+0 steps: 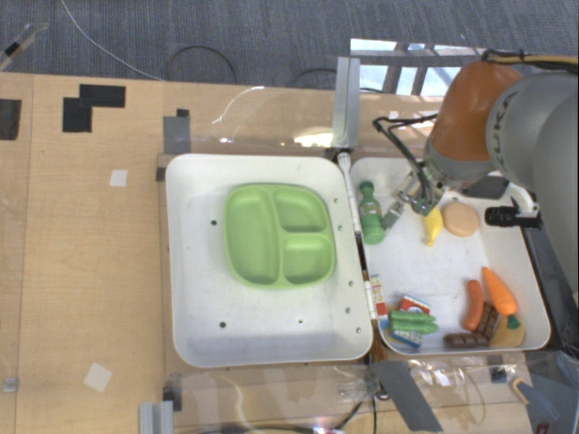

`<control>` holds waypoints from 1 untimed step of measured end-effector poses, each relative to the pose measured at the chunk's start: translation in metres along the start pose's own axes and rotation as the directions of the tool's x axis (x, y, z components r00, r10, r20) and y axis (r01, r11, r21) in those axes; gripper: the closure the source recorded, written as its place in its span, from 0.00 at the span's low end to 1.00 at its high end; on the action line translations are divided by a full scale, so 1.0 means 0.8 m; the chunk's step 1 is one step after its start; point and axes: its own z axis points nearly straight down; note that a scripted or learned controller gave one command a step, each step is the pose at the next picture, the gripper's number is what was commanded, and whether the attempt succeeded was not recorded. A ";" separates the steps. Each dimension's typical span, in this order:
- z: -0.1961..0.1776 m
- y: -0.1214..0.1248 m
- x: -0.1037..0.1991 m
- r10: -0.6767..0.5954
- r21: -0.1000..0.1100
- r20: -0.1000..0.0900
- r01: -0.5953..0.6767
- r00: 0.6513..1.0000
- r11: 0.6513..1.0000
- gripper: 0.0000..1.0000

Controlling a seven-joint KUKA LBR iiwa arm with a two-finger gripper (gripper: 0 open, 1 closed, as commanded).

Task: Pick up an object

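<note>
My gripper hangs over the upper left part of the right bin. It is open, with nothing between its fingers. A green bottle lies just to its left, along the bin's left wall. A small yellow banana lies just to its right, and beside that is a round peach-coloured piece. The grey arm with its orange band reaches in from the upper right.
An orange carrot, a red sausage and a brown bar lie at the right bin's lower right. A small red and green packet sits at its lower left. The left bin holds a green divided plate.
</note>
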 end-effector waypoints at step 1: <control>-0.017 0.006 -0.001 -0.008 -0.008 0.008 0.008 1.000 1.000 1.00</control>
